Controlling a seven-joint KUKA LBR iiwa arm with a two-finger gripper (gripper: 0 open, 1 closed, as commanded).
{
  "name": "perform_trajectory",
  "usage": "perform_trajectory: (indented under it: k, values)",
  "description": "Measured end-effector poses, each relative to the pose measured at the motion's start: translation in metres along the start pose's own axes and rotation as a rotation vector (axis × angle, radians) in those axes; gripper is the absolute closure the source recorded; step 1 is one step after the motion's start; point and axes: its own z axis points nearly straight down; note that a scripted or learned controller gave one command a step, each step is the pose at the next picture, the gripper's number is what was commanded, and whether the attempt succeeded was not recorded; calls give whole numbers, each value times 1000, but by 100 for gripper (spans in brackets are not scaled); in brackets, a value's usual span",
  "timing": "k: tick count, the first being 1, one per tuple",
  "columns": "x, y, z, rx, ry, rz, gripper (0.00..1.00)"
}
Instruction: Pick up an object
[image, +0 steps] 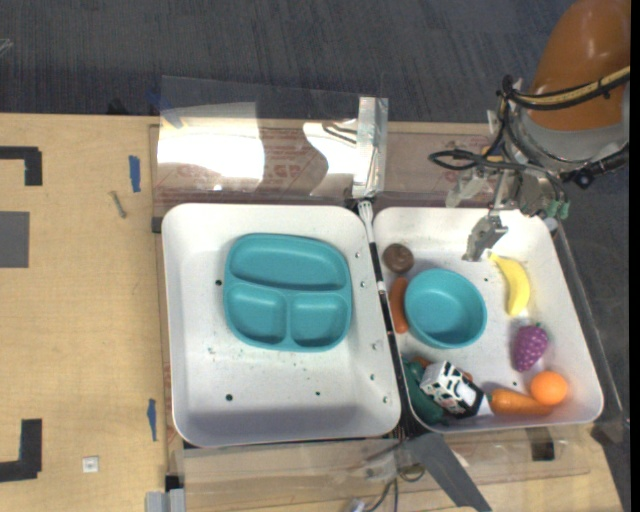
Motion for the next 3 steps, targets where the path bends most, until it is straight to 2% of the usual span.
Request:
perform_trajectory:
  k: [1, 2, 3]
  values:
    - [18, -78, 141, -2, 12, 50, 0]
    - [75, -71, 149, 1, -5, 152, 0]
    - [70, -70, 133, 3, -20, 150, 100]
